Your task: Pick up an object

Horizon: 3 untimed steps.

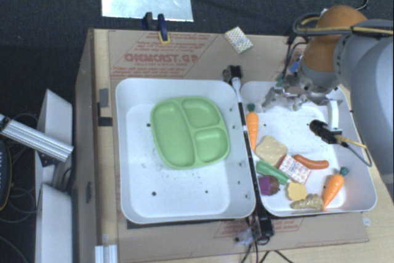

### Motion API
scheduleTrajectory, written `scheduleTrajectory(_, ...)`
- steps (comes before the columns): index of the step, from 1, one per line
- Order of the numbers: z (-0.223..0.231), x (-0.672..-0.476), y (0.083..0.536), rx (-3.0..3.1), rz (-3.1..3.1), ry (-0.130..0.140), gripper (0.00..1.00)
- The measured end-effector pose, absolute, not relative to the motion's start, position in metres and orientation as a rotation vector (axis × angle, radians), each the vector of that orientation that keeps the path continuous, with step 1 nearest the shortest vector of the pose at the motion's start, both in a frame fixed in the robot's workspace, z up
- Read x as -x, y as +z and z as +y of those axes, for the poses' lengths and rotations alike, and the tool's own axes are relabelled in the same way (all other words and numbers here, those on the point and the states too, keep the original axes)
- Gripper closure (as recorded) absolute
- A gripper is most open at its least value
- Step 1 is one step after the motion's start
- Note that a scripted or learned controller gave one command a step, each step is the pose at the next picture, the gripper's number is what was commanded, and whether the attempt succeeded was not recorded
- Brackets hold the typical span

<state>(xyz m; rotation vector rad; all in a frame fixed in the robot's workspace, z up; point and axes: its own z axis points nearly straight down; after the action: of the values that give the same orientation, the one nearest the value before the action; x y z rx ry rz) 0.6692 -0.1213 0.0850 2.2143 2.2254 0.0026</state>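
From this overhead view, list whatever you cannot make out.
- Gripper: blurred metal under the wrist; its state is unclear.
- Arm: cut off by the right edge.
- Purple item: partly under the green stick, too small to identify.
- Printing on the red-and-white packet: too small.

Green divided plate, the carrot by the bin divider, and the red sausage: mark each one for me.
Green divided plate (178, 138): camera view, on its large left compartment.
Carrot by the divider (252, 127): camera view, mid orange body.
Red sausage (311, 163): camera view, its middle.
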Motion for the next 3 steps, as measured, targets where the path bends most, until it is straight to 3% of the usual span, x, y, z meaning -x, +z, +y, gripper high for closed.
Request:
scheduleTrajectory(1, -0.122, -0.67, 0.097, -2.21, 2.225, 0.005, 1.0)
scheduleTrajectory(2, -0.122, -0.67, 0.096, -2.21, 2.226, 0.005, 0.0)
scheduleTrajectory(3, -0.107, -0.669, 0.085, -2.214, 2.225, 0.003, 0.0)
